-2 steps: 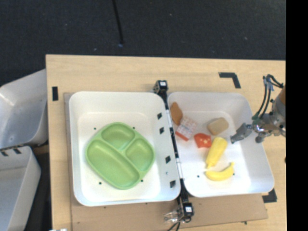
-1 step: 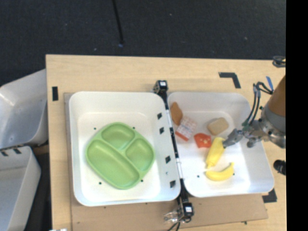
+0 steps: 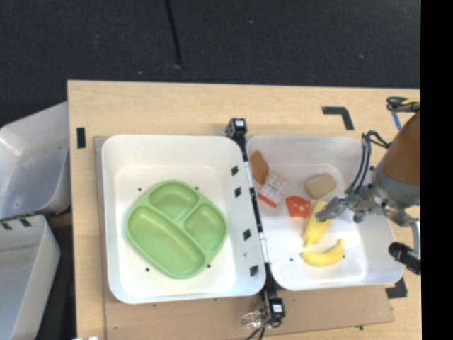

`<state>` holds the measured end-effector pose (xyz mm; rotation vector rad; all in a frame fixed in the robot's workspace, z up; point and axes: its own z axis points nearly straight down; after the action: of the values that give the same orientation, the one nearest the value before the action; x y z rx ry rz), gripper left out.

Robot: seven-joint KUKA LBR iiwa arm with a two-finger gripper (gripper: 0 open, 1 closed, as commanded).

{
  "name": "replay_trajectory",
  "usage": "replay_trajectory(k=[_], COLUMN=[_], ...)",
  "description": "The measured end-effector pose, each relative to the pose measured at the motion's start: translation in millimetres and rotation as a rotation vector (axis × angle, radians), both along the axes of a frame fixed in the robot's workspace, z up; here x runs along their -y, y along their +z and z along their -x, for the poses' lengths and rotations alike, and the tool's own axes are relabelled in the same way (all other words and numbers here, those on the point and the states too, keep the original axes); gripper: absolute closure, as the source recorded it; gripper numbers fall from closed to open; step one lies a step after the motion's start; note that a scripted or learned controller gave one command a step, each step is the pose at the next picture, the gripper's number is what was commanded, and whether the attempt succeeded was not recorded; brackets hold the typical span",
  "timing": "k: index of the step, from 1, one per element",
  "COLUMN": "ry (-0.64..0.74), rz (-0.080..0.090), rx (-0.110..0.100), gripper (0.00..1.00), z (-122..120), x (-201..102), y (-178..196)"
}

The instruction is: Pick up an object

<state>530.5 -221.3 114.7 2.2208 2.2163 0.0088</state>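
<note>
Hovering over the right bin (image 3: 354, 147), the end effector (image 3: 338, 210) sits at that bin's right-centre, just beside the top end of a yellow piece (image 3: 315, 229). Cannot tell how it is set, spread or pressed together; too small and dark to read. Nothing is visibly between its tips.

Yellow piece stands roughly upright in the view, lower end near a banana (image 3: 323, 255), which lies crosswise close to the bin's front wall. Red piece (image 3: 298, 205) just left of the yellow one. Tan round piece (image 3: 320, 185) above the yellow one, near the end effector. Red-and-white packet (image 3: 272, 189) left of the red piece. Brown oval piece (image 3: 260, 165) above the packet, against the bin's left wall.

Orange band of the arm (image 3: 403, 158) at the view's right, over the bin's right edge.

Left bin (image 3: 113, 154) holds a green divided plate (image 3: 177, 229), three compartments, lying flat near centre. Both bins sit side by side on the wooden counter (image 3: 177, 105).
</note>
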Motion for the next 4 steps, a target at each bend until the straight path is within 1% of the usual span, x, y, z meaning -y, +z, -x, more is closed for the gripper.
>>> replay_trajectory(k=[1,2,3,4], ry=[0.000,0.005,0.005,0.009], rz=[0.003,0.003,0.003,0.001], rx=[0.009,-0.002,-0.001,-0.005], gripper=[1.00,1.00,1.00,1.00], z=[-2.2,-4.2,-5.6,-6.0], x=[1.2,5.0,6.4,-52.4], y=[14.8,58.0,95.7,92.8])
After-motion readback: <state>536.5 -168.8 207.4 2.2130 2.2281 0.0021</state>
